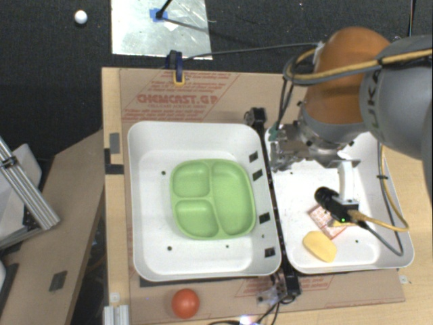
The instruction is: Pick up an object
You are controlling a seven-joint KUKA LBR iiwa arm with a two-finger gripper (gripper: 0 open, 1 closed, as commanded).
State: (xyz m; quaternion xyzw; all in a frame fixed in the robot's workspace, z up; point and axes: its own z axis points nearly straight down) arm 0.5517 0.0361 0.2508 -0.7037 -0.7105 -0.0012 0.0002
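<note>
My gripper (281, 153) hangs over the far left part of the right bin (379, 252), close to the wall between the two bins. A yellow rounded piece (319, 246) lies near that bin's front edge. Just behind it lies a small red and white packet (325, 221), partly covered by the robot's own gear. Both lie well to the front of the gripper, apart from it. A green divided plate (212, 198) lies flat in the middle of the left bin (145, 181).
The grey arm with its orange band (342, 80) covers the far right of the right bin. An orange ball (185, 302) rests on the bench in front of the left bin. A blue clamp (176, 65) stands at the board's far edge.
</note>
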